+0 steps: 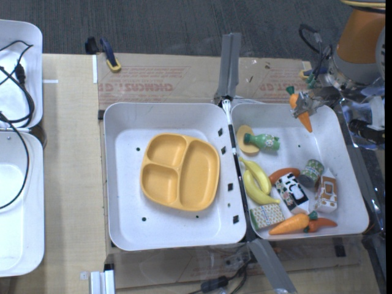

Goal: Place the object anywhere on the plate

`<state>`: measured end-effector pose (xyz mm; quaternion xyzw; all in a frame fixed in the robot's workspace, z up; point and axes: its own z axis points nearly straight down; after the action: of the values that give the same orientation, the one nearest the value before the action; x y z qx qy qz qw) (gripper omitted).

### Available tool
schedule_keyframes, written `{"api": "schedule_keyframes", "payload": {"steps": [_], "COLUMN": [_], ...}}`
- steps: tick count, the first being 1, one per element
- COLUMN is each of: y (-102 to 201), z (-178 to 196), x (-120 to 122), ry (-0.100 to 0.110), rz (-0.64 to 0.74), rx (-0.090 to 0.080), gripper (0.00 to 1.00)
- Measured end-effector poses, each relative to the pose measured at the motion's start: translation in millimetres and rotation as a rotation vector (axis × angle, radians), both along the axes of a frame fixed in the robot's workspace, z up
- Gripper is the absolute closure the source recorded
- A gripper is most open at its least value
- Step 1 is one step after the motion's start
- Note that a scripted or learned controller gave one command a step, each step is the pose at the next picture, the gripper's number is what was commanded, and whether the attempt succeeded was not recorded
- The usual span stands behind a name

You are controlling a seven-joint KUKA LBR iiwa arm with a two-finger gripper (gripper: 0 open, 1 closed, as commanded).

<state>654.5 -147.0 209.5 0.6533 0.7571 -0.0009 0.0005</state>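
Note:
A yellow three-compartment plate (180,171) lies in the middle of the left bin (116,164). My gripper (302,106) hangs over the far right part of the right bin (343,141), well to the right of the plate. It is shut on a small orange carrot (305,122), whose pointed tip hangs down below the fingers. The carrot is clear of the bin floor.
In the right bin lie two bananas (257,181), a green bottle (264,141), a tan disc (245,133), a can (312,171), a larger carrot (291,223), small boxes (327,195) and a black-and-white toy (293,192). A grey divider post (229,66) stands between the bins.

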Motion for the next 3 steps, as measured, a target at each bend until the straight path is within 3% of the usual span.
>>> {"api": "schedule_keyframes", "payload": {"steps": [1,2,3], "y": [57.7,126.0,183.1], "z": [-18.6,-18.5,-18.5], "x": [-23.7,-56.1,-95.2], "ry": [0.001,0.002,0.002], "rz": [0.065,0.239,0.153], "rx": [0.001,0.002,0.002], "gripper": [1.00,1.00,1.00]}}
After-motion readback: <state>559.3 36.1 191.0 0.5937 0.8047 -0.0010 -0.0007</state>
